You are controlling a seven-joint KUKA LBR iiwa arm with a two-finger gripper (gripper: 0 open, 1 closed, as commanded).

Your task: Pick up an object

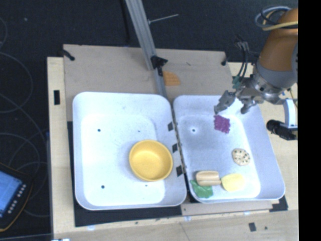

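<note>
Tan bench (200,67) bears white bins (90,134), apparently dark floor.

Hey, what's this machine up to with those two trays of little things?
A robot arm reaches in over the right bin, its gripper open just above a small purple object, with nothing between its fingers. Nearer the front of that bin lie a speckled cookie-like piece, a yellow piece, a tan roll-shaped piece and a green scrap. The left bin holds a yellow bowl.
</note>
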